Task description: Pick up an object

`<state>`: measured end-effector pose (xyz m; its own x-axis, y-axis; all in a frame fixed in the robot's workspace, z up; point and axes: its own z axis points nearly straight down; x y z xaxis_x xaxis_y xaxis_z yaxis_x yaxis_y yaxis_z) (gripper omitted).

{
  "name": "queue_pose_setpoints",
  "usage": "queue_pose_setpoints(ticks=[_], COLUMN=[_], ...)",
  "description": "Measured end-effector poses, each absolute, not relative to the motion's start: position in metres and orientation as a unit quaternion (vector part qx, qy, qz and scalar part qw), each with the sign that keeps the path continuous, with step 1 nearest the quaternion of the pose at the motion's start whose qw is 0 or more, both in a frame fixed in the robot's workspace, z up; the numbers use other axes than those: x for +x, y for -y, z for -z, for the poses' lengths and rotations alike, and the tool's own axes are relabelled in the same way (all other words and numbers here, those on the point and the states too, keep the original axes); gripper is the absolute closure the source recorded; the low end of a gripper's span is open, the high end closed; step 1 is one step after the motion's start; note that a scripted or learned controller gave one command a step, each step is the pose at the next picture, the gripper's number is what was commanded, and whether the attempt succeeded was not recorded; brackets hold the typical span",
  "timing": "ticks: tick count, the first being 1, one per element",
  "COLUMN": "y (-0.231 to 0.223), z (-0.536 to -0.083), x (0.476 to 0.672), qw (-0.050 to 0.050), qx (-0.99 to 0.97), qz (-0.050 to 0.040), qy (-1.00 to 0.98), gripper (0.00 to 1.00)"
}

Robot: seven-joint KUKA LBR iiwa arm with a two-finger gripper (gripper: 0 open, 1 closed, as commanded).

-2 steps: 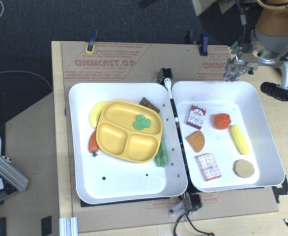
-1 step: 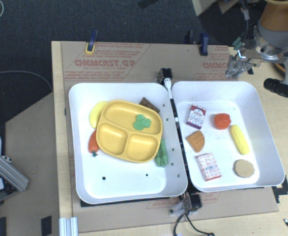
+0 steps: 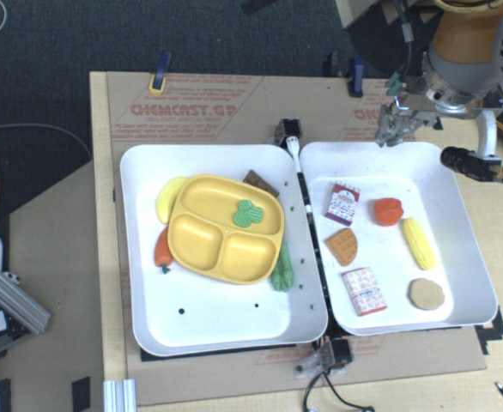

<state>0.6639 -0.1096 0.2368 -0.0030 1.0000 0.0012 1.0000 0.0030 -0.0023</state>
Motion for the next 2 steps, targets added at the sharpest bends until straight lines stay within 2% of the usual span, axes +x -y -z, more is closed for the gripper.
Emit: queue_pose_setpoints(ticks=[1,2], y=[0.057,0.018], z=[-0.24,-0.233], x=[0.632,0.613], qw=[0.002,0.002], qx=[-0.705,-0.706], qz=[-0.0003,-0.0006], qy=[0.709,0.709], gripper=[1.0,1.0])
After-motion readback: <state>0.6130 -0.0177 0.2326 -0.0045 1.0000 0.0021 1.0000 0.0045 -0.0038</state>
